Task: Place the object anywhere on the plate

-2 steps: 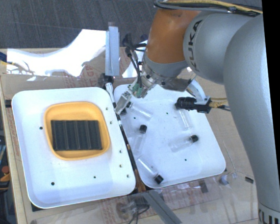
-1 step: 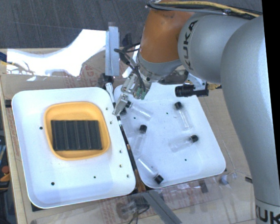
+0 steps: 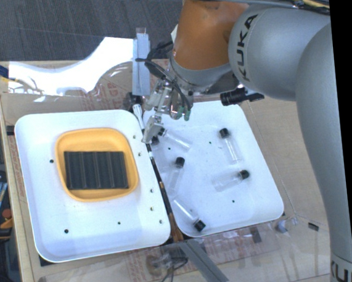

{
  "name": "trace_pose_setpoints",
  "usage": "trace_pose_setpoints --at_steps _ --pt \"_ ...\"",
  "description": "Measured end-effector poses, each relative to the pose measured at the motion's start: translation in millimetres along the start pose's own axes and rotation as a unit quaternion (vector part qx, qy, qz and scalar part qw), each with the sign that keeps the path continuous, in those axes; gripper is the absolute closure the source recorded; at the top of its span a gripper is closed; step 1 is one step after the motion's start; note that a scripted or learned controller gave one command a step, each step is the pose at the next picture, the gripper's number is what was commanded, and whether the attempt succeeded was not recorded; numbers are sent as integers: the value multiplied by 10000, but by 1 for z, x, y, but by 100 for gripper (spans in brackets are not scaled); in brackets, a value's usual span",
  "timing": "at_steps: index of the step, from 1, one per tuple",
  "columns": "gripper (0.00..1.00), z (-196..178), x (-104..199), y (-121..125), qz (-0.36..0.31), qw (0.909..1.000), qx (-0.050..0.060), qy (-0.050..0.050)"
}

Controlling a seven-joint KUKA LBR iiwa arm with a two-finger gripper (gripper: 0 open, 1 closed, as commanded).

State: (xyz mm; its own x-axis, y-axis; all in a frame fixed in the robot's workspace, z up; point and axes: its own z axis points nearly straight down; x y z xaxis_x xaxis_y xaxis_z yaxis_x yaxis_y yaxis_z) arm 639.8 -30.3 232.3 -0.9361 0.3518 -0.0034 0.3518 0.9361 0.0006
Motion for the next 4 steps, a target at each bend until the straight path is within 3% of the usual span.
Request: trace_pose_setpoints --at_steps 1,2,3,4 --pt "0 40 -13 -48 -2007 9796 0 25" --pt "0 5 -17 -25 -3516 9362 -5 0" --pt "0 -11 -28 -24 -3422 9396 -3 8" --pt "0 -2 -5 4 -4913 8710 -12 28"
